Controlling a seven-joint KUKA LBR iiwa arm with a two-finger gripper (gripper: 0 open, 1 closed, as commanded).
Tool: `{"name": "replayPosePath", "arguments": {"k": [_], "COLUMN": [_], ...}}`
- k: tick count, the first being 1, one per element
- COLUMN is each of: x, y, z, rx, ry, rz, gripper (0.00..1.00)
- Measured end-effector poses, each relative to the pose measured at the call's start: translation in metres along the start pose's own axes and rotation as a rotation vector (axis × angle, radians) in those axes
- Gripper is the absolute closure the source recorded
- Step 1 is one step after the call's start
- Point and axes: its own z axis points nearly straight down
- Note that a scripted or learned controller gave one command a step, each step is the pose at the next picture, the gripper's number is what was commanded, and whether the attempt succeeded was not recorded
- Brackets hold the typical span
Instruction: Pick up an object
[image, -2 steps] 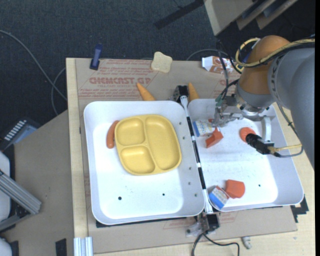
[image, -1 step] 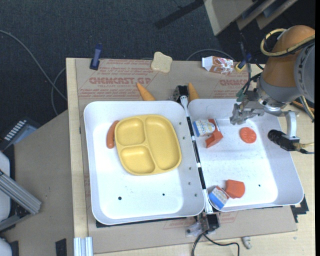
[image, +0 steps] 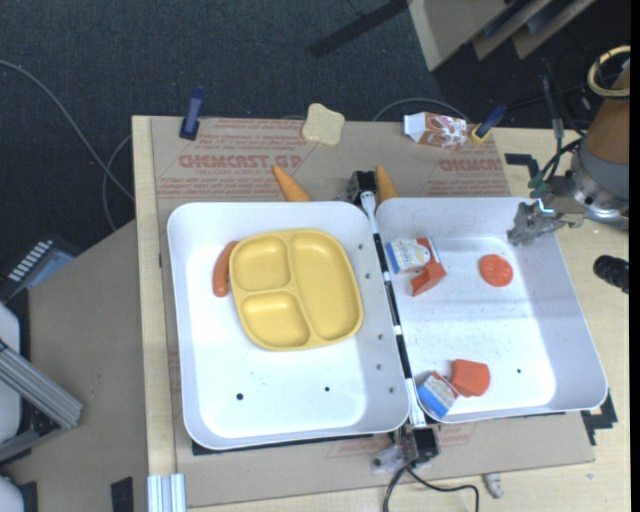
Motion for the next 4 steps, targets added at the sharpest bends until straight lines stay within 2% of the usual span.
{"name": "replayPosePath", "arguments": {"k": [1,2,3,4], "x": [0.001,-0.002,-0.003,-0.005], "y": [0.000,0.007,0.008,-0.039], "z": [0.001,0.109,0.098,0.048], "rx": [0.001,0.000,-0.003,0.003], "ry": [0.002,0.003,0.001,0.003], "rz": [-0.001,-0.002,-0.001,-0.001], "gripper": [0.00,0.00,1.00,1.00]}}
